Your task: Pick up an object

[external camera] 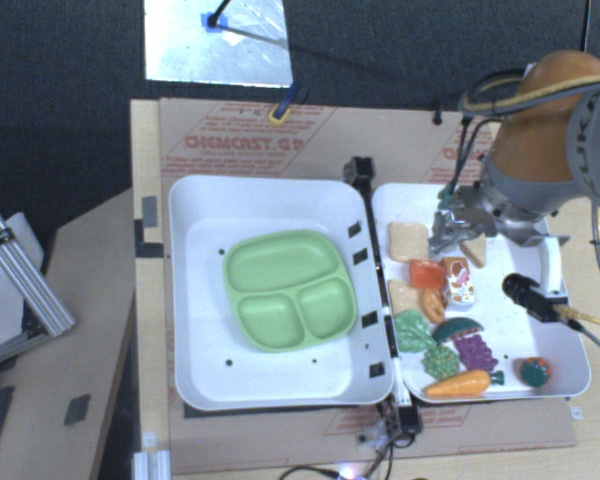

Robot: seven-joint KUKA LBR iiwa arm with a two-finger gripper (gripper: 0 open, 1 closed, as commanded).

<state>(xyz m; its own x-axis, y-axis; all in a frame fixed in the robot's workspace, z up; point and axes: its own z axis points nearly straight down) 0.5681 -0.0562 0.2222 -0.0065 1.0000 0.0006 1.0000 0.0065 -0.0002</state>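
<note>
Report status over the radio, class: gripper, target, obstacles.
Gripper low over right bin, grip unconfirmed. Nearest: toast slice, red piece. Toy food crowded; green tray in left bin.

Light is even and fairly bright, falling from above. The white bins (195,218) look slightly washed out, with soft shadows along their inner walls. A foil sheet (217,28) at the top shows patchy glare. The dark backdrop (60,68) stays dim. Detail is soft and grainy throughout, the toy food (450,313) slightly blurred.

Arm (560,118) cut by right edge; tool (448,230) fingertips indistinct.
</note>
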